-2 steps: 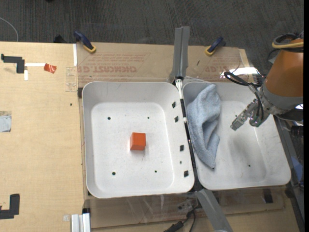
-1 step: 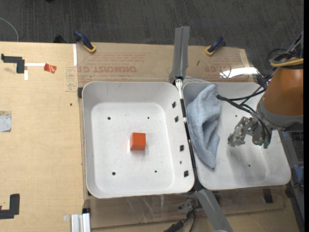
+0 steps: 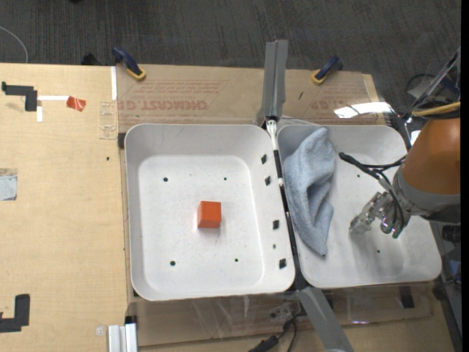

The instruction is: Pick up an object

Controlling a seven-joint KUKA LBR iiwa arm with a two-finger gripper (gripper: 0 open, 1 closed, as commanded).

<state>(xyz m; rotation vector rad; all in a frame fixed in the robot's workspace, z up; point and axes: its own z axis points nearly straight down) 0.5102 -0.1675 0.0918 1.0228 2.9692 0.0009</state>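
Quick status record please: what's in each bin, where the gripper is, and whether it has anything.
left bin: one orange block, near the middle of the floor
right bin: grey towel, crumpled, lying along the left wall
gripper: low over the right bin floor, right of the towel, apart from it
held: nothing visible in the gripper
orange block: untouched, in the other bin from the gripper

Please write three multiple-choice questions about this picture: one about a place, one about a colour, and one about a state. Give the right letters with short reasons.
1. Where does the block lie?
A. left bin
B. right bin
C. cardboard

2. What colour is the block?
A. blue
B. orange-red
C. green

3. How does the towel lie?
A. folded flat
B. crumpled against the divider
C. hanging from the gripper

Key:
1 A: the block sits on the left bin floor.
2 B: it is orange-red.
3 B: the grey towel is bunched in the right bin, apart from the gripper.
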